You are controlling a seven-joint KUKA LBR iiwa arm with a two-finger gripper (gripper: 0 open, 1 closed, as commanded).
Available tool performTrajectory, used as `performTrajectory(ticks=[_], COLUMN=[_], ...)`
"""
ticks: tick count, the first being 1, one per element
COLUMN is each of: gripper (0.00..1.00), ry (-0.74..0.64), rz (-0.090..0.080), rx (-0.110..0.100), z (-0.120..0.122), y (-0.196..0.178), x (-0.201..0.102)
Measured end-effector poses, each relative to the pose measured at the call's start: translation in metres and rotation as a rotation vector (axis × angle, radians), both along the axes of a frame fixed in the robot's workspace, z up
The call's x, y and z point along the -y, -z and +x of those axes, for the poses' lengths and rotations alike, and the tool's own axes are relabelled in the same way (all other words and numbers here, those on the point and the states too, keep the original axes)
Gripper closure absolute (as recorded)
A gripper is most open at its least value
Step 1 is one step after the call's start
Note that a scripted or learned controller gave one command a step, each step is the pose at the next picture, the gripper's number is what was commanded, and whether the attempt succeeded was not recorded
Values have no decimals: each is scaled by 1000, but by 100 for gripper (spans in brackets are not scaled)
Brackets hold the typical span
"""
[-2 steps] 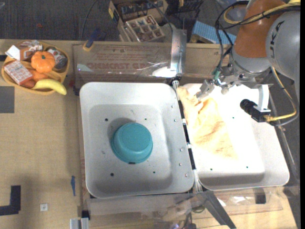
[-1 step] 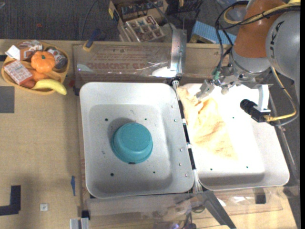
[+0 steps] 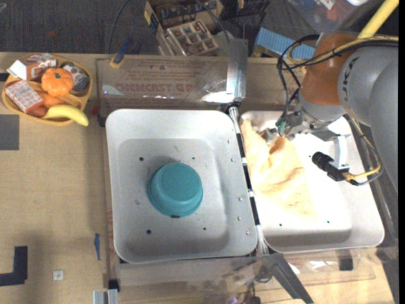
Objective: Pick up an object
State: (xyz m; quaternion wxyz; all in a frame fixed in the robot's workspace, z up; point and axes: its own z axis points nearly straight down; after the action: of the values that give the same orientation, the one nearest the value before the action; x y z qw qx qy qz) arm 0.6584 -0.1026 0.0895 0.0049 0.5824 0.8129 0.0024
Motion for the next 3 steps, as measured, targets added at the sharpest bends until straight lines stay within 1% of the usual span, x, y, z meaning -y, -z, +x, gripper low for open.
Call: performTrajectory(ticks=[1,2,3], gripper=[100,0,100], ry=[0,0,1], rz=[0,0,-1], rx=[5,5,10], z=[2,2,3], y=[-12,-12,-24], x=[0,0,1])
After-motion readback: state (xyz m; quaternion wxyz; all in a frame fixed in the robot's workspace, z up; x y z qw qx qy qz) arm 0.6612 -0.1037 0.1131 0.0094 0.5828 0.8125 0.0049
